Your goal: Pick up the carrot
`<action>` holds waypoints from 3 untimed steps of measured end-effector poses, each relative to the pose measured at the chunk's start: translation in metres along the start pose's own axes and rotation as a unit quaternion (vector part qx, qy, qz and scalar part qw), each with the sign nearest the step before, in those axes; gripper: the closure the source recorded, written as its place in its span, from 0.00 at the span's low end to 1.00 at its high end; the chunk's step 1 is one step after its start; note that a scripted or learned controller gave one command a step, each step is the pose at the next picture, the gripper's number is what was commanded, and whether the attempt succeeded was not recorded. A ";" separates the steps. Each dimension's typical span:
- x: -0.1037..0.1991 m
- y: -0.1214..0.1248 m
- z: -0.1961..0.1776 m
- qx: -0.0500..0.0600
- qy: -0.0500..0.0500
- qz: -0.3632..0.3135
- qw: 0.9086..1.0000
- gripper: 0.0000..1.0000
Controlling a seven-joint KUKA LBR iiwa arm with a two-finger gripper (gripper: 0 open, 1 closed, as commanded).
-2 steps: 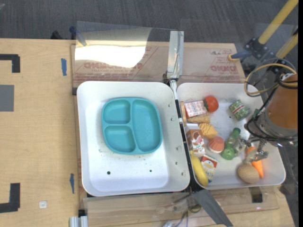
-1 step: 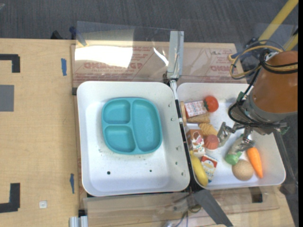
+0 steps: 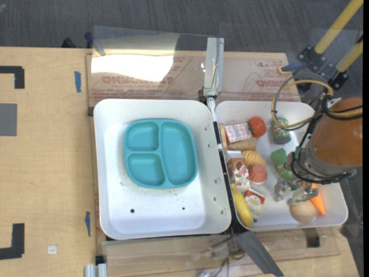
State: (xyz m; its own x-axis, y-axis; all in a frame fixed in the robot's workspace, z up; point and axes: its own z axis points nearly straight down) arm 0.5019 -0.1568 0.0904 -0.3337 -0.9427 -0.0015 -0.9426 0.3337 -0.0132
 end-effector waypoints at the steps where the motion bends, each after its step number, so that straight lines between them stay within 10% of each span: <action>1: 0.000 0.002 0.003 -0.003 0.000 0.000 1.000 0.00; 2: 0.036 -0.022 0.005 -0.007 -0.012 -0.047 0.999 0.00; 3: 0.037 -0.026 -0.008 -0.001 -0.010 -0.046 0.999 1.00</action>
